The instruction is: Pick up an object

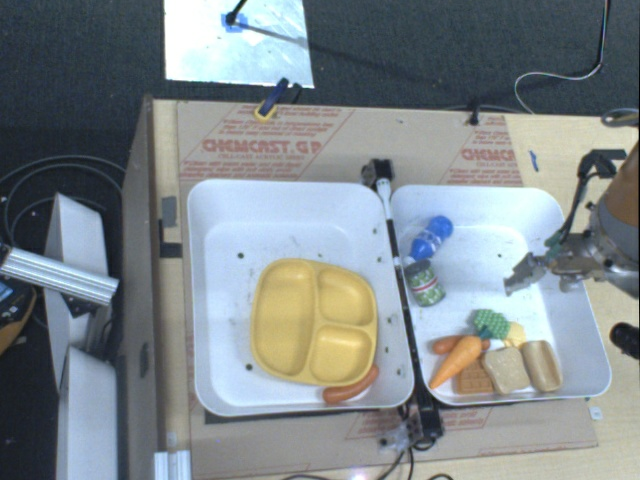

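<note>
Camera view is looking down on a worktop (330, 133) carrying two shallow white bins side by side. Nearest, along the front edge of the left bin (215, 268), a sausage (350, 389) is lying just in front of a yellow divided plate (313, 320), touching its rim. The plate itself is sitting in the middle of that bin, its three compartments holding nothing.

At the front of the right bin (560, 218), a cluster of toy food is crowding together: a carrot (456, 360) pointing toward the front left, a cracker (472, 381) beside it, a slice of bread (506, 368) and a bread roll (543, 364) at the right. Just behind them a small green vegetable piece (489, 321) is resting beside a yellow bit (515, 332).

Farther back, against the divider, a green can (425, 282) is lying next to a blue-capped bottle (430, 237).

Reaching in from the right, the gripper (520, 272) is hanging over the right bin, well apart from the can and above the food cluster, holding nothing; whether its fingers are apart or together cannot be told.
</note>
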{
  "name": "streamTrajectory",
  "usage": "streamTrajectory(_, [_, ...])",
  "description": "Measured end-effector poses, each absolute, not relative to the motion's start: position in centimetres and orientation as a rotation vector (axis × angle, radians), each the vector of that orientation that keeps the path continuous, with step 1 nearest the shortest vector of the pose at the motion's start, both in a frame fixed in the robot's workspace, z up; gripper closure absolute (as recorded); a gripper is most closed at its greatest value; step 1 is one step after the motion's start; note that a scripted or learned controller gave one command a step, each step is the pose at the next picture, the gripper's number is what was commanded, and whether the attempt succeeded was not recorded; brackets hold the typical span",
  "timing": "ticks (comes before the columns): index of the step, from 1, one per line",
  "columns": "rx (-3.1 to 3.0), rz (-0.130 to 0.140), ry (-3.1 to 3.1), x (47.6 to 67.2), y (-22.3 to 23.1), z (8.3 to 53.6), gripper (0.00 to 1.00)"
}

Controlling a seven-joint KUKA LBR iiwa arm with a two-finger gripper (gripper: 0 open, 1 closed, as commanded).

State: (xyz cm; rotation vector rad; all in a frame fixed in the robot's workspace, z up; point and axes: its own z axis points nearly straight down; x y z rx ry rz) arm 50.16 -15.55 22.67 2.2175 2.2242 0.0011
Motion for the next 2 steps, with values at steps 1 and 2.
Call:
streamTrajectory(1, [2.218, 0.0, 2.226, 50.2, -11.6, 16.4, 0.0])
streamTrajectory(2, [2.22, 0.0, 2.223, 48.6, -11.6, 8.6, 0.0])
